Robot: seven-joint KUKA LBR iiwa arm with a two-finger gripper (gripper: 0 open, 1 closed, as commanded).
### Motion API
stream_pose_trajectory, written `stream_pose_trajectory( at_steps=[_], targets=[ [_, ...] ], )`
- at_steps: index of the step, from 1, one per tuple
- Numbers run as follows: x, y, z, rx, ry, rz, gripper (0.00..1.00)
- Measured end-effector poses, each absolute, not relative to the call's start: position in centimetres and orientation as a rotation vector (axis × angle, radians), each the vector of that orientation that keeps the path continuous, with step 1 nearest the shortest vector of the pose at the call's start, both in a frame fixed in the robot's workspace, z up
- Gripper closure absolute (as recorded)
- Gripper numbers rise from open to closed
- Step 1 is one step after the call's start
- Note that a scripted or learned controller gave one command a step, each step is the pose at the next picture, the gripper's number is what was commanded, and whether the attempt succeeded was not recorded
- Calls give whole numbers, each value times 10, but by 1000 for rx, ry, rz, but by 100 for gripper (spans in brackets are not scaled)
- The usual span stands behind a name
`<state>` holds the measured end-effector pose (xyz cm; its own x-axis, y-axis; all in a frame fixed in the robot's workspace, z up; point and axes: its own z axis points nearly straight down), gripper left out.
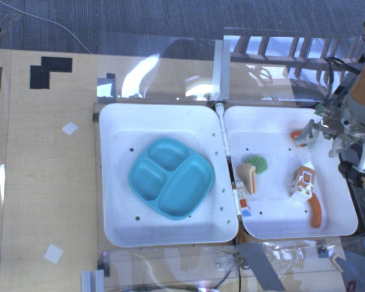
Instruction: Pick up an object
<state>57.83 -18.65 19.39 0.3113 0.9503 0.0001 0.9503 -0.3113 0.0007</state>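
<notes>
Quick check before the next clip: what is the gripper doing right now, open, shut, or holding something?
Gripper: over the right bin's far right corner, beside a small orange-red object; open or shut cannot be told, and no held object can be seen.

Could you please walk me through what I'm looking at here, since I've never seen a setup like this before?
This is one camera fixed above a bench, looking down at a slant. Two shallow white bins sit side by side. The left bin holds a blue divided plate. The right bin holds small toy foods: a green bumpy piece, a sandwich wedge, a small white and orange carton and an orange sausage. The grey machine at the right edge is a robot arm; its end effector hangs over the right bin's far right corner. Nothing is visibly held. Its job is to pick up an object.
</notes>
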Motion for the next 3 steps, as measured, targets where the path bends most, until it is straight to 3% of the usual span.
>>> stream_pose_trajectory(
  at_steps=[1, 2, 3],
  targets=[
    [613, -165, 110, 2921, 1156, 1, 0],
    [566, -135, 104, 3023, 755, 60, 0],
    [656, -143, 112, 3107, 467, 0, 0]
  ],
)
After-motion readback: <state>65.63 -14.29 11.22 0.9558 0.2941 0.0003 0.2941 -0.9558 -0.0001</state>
